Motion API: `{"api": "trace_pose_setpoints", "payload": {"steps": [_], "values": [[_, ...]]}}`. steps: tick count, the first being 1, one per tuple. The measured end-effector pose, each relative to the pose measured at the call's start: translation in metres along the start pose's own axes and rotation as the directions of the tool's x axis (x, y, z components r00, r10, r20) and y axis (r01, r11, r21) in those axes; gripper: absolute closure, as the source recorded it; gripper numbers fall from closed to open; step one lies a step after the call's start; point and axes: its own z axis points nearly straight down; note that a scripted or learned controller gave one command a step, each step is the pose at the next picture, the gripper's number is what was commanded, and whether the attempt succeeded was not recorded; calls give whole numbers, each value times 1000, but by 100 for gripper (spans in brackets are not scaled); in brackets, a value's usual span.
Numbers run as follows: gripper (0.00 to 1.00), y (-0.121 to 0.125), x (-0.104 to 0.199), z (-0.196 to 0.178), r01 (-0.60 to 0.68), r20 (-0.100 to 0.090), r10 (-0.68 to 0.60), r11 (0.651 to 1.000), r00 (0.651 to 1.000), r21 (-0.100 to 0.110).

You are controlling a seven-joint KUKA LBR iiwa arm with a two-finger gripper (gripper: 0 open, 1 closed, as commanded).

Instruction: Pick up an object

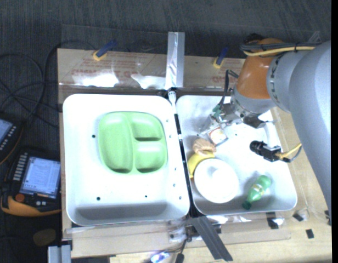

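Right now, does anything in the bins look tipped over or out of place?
The green bottle lies on its side at the bottom right of the right bin, beside the white bowl, which partly covers a yellow object. Nothing looks spilled.

A green divided plate [132,142] with three compartments lies flat in the middle of the left bin [81,193]. The other things sit in the right bin [281,177]. A round white bowl [215,181] rests near its front left, with a yellow thing [194,161] tucked against its upper left edge. Just above that lies a tan, crumpled lump [203,146]. A small green bottle [257,189] lies on its side to the right of the bowl, slanting, its cap toward the front. A small white flat piece [219,135] with a red mark lies farther back.
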Motion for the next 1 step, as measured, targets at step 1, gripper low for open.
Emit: {"api": "trace_pose_setpoints", "payload": {"steps": [1], "values": [[100,41,74,-82,-45,-3,45,999,999,16]]}}
